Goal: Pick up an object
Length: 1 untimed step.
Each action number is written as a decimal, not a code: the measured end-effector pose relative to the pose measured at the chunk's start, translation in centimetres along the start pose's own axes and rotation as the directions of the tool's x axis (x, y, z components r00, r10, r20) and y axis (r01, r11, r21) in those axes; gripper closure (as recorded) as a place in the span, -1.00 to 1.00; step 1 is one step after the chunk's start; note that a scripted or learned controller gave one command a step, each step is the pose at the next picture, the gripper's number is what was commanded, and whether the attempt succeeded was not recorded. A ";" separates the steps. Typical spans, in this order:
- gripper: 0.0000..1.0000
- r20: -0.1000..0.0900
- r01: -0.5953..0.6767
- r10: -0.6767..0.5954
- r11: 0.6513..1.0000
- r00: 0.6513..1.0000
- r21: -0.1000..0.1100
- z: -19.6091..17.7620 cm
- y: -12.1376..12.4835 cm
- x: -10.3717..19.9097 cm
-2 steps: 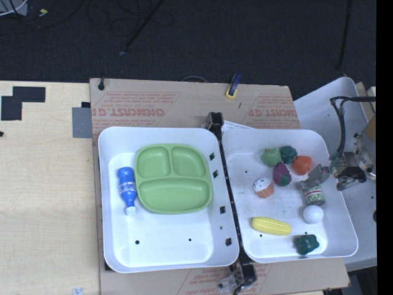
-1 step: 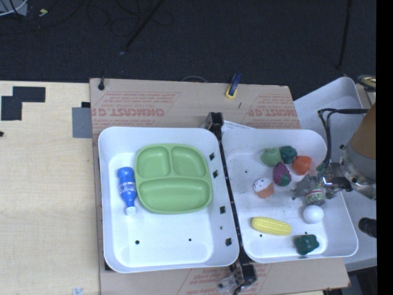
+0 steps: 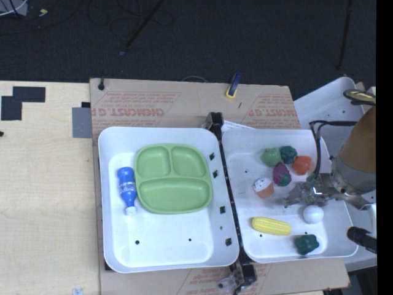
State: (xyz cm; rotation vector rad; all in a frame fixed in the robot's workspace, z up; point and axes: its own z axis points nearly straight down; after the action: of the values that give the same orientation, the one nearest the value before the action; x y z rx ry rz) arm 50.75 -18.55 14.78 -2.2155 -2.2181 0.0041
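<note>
A pale wooden surface (image 3: 43, 189) carries two shallow white plastic bins. The left bin (image 3: 116, 244) holds a green divided plate (image 3: 172, 178) and a blue bottle (image 3: 126, 189). In the right bin (image 3: 245, 165), the metal pincer (image 3: 301, 196) hovers beside a small white ball (image 3: 312, 214); whether it is open or closed cannot be told. A yellow toy corn cob (image 3: 271, 226) lies nearby.

White ball (image 3: 313, 214) lies in right bin (image 3: 245, 226).

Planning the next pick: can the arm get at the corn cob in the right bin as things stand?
Probably yes. The corn cob lies flat on bare floor of the right bin, apart from its neighbours, with nothing over it. The end effector hangs close by, above the white ball.
</note>
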 end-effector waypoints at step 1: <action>-1.00 0.000 0.001 -0.001 1.000 1.000 0.000 5.3 0.0 0.2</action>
State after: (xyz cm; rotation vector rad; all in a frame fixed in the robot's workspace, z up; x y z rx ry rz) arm 50.71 -18.31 9.44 -2.2150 -2.2186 0.0037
